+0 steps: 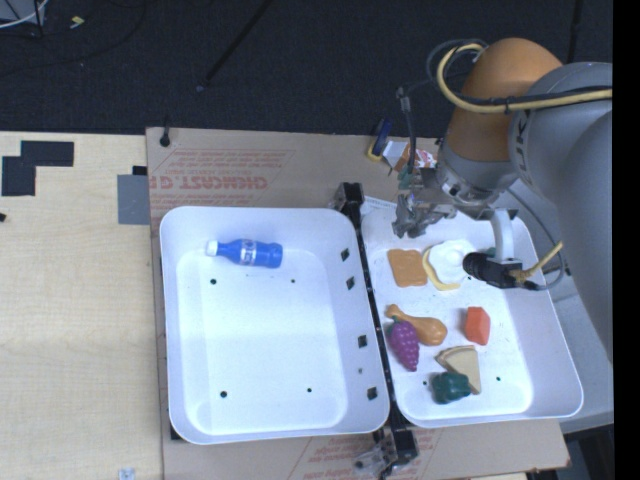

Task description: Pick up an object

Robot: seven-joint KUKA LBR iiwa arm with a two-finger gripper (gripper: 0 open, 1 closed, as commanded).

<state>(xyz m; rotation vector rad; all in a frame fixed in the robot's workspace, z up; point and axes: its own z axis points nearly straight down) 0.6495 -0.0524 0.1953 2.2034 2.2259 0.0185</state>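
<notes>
I've got the tool (412,230) hovering at the back of the right bin (560,368), just above the toast slice (407,267); can't tell its state. Nothing's grabbed yet, so I reckon next is lining up and dropping straight down.

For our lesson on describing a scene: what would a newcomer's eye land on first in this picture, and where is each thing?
First, the big grey arm with its orange band, reaching in from the right, its gripper at the far edge of the right bin. Next, the blue bottle lying alone in the left bin. Then the cluster of toy foods in the right bin, including purple grapes and an orange block.
</notes>
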